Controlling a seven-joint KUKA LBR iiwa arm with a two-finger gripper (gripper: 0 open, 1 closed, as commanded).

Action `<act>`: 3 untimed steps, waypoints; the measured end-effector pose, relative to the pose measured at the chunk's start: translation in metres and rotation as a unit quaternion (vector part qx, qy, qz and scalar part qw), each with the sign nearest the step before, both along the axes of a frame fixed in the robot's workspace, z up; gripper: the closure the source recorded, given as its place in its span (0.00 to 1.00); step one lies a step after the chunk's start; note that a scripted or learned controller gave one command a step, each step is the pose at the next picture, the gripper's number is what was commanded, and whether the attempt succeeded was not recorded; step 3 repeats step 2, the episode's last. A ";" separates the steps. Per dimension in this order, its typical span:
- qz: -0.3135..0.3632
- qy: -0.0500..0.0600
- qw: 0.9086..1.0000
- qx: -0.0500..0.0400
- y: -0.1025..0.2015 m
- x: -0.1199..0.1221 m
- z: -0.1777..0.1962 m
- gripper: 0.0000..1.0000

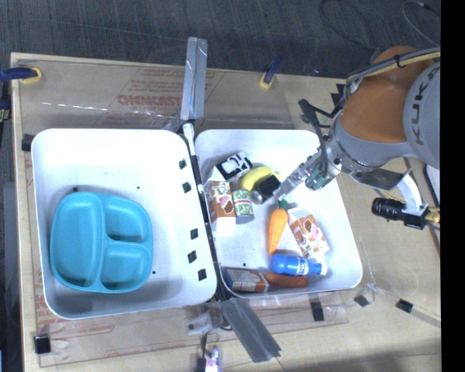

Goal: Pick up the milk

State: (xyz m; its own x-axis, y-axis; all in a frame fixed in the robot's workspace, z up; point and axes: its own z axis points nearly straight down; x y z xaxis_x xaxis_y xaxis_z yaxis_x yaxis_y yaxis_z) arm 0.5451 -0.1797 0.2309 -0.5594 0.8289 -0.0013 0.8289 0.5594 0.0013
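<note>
Dark carpet surrounded a pale wooden table (101, 80) with faded red print near its far edge and blue clamps at its far-left corner. Two white bins sat side by side on it. The left bin (101, 149) held a blue divided plate (101, 240) toward its near-left corner. The right bin (337, 223) held the clutter: the milk (232, 166), a small black-and-white carton, lay by the far-left corner, just beside a yellow banana (256, 177). Nearer the front lay a carrot (277, 229), a snack packet (309, 235) and a blue bottle (294, 266). The tool (270, 192) hung over the bin's middle, close to the banana; whether it stood apart or together could not be told.
</note>
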 end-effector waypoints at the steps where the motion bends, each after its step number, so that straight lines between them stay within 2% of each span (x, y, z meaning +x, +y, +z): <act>1: 0.003 0.000 1.000 0.000 0.001 0.001 0.010 1.00; 2: -0.116 0.003 0.993 0.001 0.018 0.009 -0.022 1.00; 3: -0.116 0.003 0.993 0.001 0.018 0.009 -0.022 1.00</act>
